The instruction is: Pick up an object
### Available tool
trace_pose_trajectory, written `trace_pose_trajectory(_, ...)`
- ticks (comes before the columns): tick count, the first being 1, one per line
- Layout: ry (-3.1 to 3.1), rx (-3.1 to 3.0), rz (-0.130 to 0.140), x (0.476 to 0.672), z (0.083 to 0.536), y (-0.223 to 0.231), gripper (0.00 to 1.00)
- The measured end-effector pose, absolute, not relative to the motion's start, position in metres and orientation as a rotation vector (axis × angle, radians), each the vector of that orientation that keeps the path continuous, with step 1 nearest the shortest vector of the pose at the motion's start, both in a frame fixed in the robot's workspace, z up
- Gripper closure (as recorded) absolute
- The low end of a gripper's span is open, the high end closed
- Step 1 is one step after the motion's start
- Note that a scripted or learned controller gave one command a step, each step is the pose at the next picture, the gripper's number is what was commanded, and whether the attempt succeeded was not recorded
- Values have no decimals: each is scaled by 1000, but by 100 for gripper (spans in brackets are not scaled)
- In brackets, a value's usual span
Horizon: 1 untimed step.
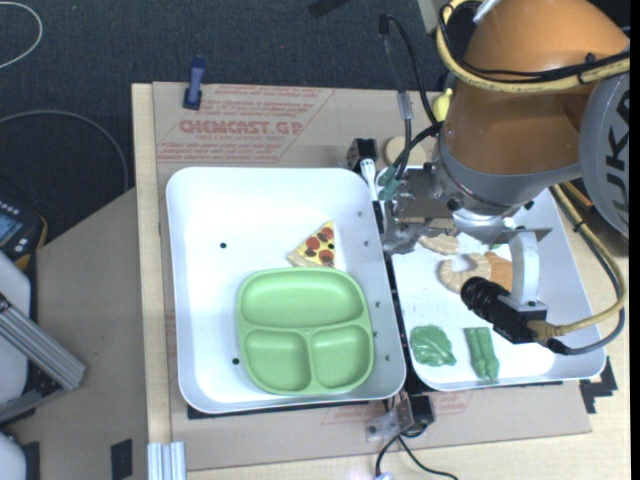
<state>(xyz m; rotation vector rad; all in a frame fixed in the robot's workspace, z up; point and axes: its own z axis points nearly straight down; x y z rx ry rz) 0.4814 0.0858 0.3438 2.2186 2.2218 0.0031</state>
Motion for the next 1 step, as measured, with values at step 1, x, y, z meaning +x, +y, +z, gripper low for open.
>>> trace_pose_trajectory(1, 2221, 2217, 5, 482, 354, 86, 100)
